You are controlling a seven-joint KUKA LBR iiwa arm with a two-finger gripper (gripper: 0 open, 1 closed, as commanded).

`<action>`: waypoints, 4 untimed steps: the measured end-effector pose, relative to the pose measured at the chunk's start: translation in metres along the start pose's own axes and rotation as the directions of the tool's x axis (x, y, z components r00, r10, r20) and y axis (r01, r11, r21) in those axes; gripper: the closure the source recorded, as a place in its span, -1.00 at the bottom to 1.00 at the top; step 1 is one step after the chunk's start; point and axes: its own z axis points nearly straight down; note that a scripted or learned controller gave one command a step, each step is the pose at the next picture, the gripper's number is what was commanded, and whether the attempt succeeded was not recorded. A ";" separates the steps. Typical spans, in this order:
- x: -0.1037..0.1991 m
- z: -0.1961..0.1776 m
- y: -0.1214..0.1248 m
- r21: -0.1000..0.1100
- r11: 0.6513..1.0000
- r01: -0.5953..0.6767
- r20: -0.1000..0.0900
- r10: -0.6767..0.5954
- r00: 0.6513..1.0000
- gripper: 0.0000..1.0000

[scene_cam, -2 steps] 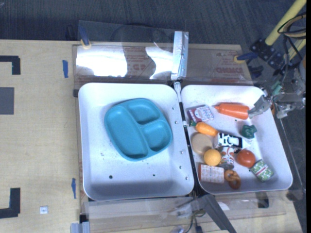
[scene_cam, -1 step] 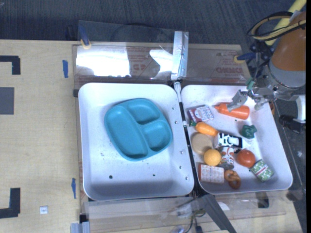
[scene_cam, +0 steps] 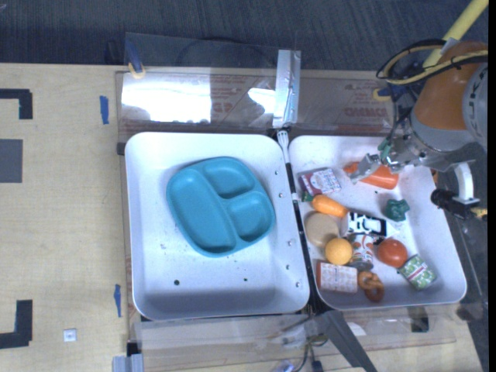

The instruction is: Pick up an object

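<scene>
The right bin (scene_cam: 453,242) holds several toy foods. An orange-red wedge (scene_cam: 380,180) lies near its back edge. My gripper (scene_cam: 381,160) hangs just above that wedge at the bin's back right, and I cannot tell whether it touches it. Further forward lie a carrot (scene_cam: 329,205), a beige round piece (scene_cam: 322,227), an orange ball (scene_cam: 339,250), a red tomato (scene_cam: 393,252) and a small green piece (scene_cam: 397,208).
The left bin (scene_cam: 147,231) holds a blue divided plate (scene_cam: 221,204). Also in the right bin are a red-and-white packet (scene_cam: 320,181), a black-and-white item (scene_cam: 366,225), a green can (scene_cam: 418,272) and a pretzel (scene_cam: 372,285). The arm (scene_cam: 449,107) fills the upper right.
</scene>
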 end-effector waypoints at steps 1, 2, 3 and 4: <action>-0.030 0.029 -0.006 0.023 0.998 0.060 -0.010 -0.060 0.998 -1.00; -0.029 0.019 -0.005 0.020 0.998 0.059 -0.009 -0.059 0.998 1.00; 0.028 -0.112 -0.002 0.016 0.991 0.133 -0.013 -0.133 0.991 1.00; 0.064 -0.086 0.010 0.029 0.968 0.249 -0.024 -0.248 0.968 1.00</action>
